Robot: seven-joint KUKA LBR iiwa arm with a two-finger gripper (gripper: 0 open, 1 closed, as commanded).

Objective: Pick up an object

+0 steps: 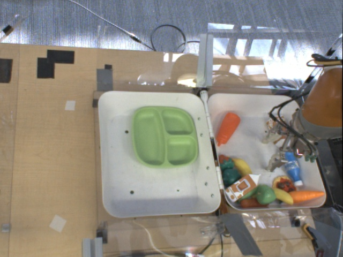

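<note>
gripper [278,146] low in right bin [252,103], fingers spread apart, nothing between them | blue bottle [293,170] just beside it, possibly touching one finger | orange carrot [227,127] apart at bin's left | green divided plate [164,136] in left bin [115,186]

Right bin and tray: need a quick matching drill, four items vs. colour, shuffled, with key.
Items:
1. divided tray
2. carrot-shaped piece near the divider
3. small bottle by the gripper
4. banana-shaped piece

Colours:
A. yellow
B. blue
C. light green
D. orange

Pairs: 1-C, 2-D, 3-B, 4-A.
</note>
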